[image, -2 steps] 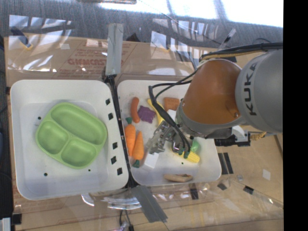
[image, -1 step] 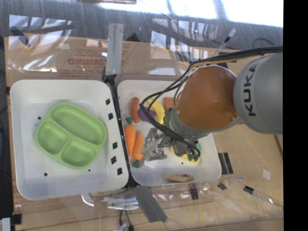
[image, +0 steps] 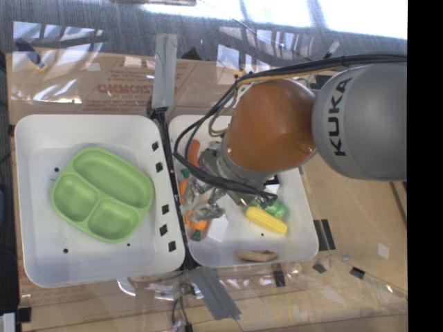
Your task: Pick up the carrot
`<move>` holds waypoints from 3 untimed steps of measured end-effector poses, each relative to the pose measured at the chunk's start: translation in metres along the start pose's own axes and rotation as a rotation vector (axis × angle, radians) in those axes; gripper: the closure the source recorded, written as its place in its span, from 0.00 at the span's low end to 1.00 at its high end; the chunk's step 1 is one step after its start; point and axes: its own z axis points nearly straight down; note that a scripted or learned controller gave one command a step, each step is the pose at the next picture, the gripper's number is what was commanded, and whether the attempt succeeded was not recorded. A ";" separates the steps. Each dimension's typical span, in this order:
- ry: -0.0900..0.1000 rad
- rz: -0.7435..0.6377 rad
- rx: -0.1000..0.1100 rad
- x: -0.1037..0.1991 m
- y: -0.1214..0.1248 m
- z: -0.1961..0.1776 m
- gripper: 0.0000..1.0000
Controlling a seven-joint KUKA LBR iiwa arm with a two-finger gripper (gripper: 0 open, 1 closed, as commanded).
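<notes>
Camera view: slender orange carrot (image: 185, 187) (smooth)

1. The worktop (image: 360, 206) is light wood, showing bare at the right of the bins.
2. Two shallow white bins sit on it side by side, touching: the left bin (image: 34, 206) and the right bin (image: 304, 237).
3. Clear plastic sheeting (image: 90, 81) with tape strips lies behind and in front of the bins.
</notes>
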 end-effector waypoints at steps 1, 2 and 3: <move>0.003 -0.156 -0.002 0.041 -0.086 0.043 1.00; 0.002 -0.159 -0.002 0.040 -0.085 0.043 0.00; 0.004 -0.255 -0.005 0.041 -0.069 0.086 0.00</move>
